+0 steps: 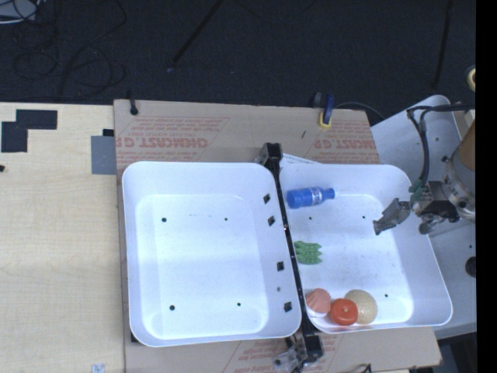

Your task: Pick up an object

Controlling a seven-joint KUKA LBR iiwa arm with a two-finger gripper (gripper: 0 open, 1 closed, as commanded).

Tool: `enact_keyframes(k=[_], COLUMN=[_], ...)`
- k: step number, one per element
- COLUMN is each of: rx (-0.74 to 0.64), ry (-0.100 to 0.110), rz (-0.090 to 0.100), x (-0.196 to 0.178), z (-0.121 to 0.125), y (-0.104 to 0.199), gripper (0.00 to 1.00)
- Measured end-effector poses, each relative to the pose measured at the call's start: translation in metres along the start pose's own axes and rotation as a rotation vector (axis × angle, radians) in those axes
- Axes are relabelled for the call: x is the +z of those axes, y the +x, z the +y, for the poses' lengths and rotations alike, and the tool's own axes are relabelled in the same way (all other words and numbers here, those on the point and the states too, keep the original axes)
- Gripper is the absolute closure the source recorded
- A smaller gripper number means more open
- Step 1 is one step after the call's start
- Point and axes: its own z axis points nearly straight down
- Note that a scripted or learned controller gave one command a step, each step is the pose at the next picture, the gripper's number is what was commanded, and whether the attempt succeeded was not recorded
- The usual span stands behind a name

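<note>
The right bin [423, 286] holds several objects. A blue bottle [311, 197] lies on its side near the bin's far left corner. A small green ridged piece [307, 252] rests against the left wall. In the near corner a pink object [318, 300], a red round object [343, 311] and a beige round object [363, 305] sit packed together. My gripper [405, 221] hangs over the bin's right edge, well right of the bottle. It is open, with nothing between its fingers [386, 220].
The left bin [140, 208] lies beside the right one, with a black divider strip [283, 239] between them. Both bins rest on cardboard [194, 134]. Cables and the arm's base [450, 154] stand at the right.
</note>
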Motion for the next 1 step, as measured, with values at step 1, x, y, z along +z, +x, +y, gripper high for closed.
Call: enact_keyframes(k=[1], rx=[0.003], ry=[-0.002], rz=[-0.001], x=[-0.0118], z=[-0.0295], y=[-0.0439], gripper=[0.0])
